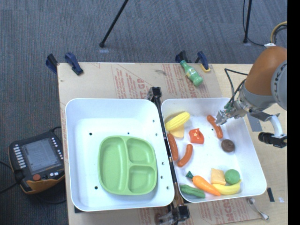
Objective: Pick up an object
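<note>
One carrot (205, 185), one banana (228, 188), three sausages (185, 155), one corn (177, 121).

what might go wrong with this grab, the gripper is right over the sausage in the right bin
1. The gripper sits at the upper end of the sausage, not its middle, so the sausage may pivot or slip out.
2. The sausage lies close to the right bin's back wall, so a slight miss could hit the wall.

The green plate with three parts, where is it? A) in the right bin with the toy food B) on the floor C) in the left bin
C, the green plate lies flat in the left bin, while the toy food such as the corn fills the right bin.
</note>
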Robot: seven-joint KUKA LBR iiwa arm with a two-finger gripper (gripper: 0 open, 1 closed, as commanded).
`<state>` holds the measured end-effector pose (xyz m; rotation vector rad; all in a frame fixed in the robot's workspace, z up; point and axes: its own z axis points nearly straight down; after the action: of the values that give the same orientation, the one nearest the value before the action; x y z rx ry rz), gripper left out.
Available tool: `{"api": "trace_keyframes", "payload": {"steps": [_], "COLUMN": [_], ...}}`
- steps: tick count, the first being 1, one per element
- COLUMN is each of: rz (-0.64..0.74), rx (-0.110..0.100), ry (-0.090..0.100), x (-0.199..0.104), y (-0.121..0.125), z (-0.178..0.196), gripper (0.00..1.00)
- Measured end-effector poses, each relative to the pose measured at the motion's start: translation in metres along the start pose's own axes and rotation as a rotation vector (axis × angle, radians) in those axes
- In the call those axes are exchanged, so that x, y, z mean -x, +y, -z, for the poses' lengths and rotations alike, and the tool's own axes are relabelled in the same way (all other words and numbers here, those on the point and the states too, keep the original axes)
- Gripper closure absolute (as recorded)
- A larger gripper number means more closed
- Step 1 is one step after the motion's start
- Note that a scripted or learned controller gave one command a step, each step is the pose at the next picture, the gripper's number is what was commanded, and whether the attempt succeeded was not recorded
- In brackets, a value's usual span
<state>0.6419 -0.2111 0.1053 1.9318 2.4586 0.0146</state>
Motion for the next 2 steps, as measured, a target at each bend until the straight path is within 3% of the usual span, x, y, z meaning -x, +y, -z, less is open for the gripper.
{"api": "trace_keyframes", "payload": {"steps": [1, 2], "rz": [0.0, 0.368], "rx": [-0.001, -0.016], "ry": [0.0, 0.011], "x": [0.0, -0.007], "y": [0.0, 0.004], "z": [0.0, -0.019], "gripper": [0.0, 0.0]}}
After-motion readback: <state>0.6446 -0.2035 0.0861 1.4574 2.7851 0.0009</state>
